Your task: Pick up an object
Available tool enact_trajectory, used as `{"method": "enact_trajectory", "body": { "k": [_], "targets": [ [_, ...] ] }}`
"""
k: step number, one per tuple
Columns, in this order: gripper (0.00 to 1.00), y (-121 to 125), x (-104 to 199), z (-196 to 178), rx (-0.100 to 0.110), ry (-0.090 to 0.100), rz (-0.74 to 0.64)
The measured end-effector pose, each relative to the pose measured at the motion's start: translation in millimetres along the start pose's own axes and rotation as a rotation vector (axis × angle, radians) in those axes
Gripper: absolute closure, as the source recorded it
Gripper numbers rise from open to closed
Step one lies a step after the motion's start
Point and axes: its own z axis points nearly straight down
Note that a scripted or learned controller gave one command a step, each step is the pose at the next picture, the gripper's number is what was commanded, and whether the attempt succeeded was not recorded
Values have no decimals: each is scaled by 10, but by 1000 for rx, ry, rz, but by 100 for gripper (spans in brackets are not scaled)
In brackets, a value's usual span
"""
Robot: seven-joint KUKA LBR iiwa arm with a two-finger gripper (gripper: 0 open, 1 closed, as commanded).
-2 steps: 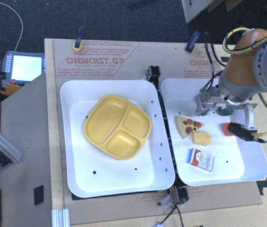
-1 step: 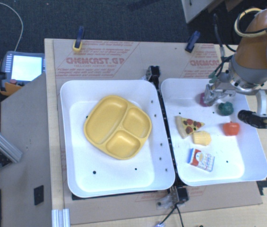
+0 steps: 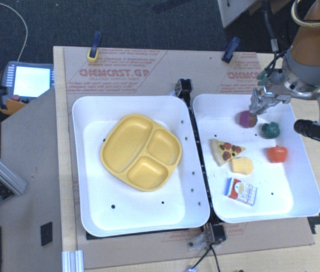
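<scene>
Purple rounded toy fruit (image 3: 247,119) lies near the far wall of the right white bin (image 3: 312,200), apart from the dark green toy (image 3: 271,130). Hand (image 3: 256,110) stands directly above it, touching or just clear; whether it is wide or narrow cannot be told. Step in hand appears to be the approach to a grasp. Next move calls for closing on the fruit, then a straight lift. Fruit is near round; no clear long axis or heading.
</scene>
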Motion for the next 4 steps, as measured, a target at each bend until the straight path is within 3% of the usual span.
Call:
{"method": "enact_trajectory", "body": {
  "k": [1, 2, 4],
  "targets": [
    [100, 10, 1, -129, 4, 1, 1],
    [100, 87, 585, 3, 12, 5, -4],
    [100, 210, 1759, -119, 5, 4, -4]
  ]
}}
